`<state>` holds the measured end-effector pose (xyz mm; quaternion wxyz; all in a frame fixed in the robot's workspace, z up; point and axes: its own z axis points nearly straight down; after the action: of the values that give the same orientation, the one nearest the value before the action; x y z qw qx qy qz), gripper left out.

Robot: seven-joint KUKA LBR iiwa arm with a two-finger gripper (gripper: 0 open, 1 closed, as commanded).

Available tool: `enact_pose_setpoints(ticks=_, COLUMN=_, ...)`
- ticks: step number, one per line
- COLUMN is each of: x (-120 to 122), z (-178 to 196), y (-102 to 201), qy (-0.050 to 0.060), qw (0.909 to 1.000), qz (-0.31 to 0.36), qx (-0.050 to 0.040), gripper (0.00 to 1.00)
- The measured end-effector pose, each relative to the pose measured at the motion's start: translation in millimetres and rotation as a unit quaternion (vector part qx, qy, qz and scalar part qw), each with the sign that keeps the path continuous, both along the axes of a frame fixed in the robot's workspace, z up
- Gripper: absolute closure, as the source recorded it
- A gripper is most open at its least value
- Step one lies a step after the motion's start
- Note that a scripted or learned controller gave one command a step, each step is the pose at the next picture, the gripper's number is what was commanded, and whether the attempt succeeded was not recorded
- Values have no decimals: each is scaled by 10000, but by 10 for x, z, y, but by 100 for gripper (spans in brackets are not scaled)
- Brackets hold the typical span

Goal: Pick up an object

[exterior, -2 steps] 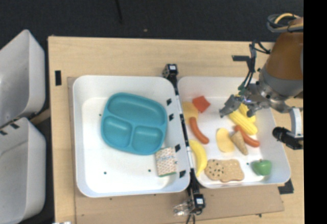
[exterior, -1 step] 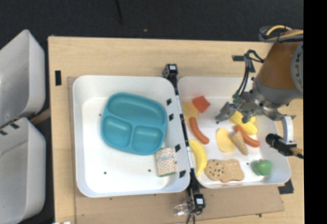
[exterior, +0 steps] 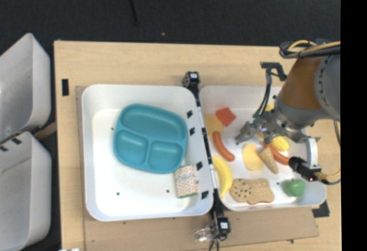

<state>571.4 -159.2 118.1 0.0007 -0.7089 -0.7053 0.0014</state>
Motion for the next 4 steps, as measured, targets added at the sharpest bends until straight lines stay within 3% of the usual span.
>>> enact_pose_setpoints(ticks=1, x=0, z=-182, y=-9, qy=-8, qw=10000, qz=-4, qx=-2, gripper=0)
enact_pose_setpoints(ticks=2, x=8, z=-69, y=-21, qy=-27, qw=10000, qz=-35, qx=-2, gripper=100)
enact_pose_setpoints(ticks=4, x=-82, z=1103, y=-92, qy=-58, qw=10000, qz=33, qx=-10, gripper=100)
